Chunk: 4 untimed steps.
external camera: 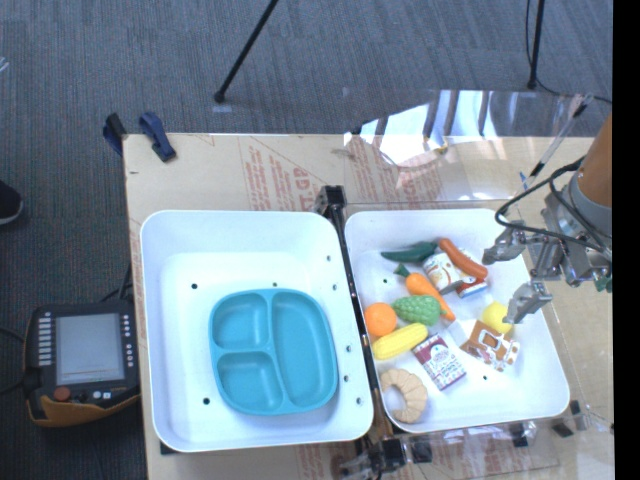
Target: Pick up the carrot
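The carrot is a short orange piece lying in the right bin, near its middle. A green leafy toy covers its lower end, and a small can touches it on the right. My gripper hangs over the right side of this bin, to the right of the carrot and apart from it. Its two fingers are spread open with nothing between them. One fingertip is level with a red-orange sausage-like toy; the other is above a yellow toy.
Around the carrot lie a dark green vegetable, an orange, a yellow corn-like piece, a red carton, a bagel and an orange-white box. The left bin holds a blue divided plate.
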Motion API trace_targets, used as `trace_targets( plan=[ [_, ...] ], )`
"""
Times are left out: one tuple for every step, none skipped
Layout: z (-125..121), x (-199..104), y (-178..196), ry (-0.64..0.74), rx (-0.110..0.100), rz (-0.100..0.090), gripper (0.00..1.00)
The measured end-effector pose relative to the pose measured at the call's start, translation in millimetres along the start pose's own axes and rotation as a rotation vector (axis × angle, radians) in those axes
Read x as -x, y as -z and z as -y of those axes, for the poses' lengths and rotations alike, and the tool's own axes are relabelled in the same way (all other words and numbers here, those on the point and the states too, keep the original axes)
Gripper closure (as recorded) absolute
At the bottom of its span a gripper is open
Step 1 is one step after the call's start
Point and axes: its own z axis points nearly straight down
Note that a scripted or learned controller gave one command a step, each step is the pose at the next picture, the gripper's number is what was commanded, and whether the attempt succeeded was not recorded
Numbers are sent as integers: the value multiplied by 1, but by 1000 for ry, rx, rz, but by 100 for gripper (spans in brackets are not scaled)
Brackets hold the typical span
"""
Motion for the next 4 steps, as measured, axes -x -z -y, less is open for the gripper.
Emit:
trace_targets(
  plan=[
    [-39,57,-108,129,4,-9,0],
    [-85,23,-159,49,1,0,0],
    [-87,24,-148,54,0,2,100],
    [-88,24,-149,55,1,1,0]
  ],
)
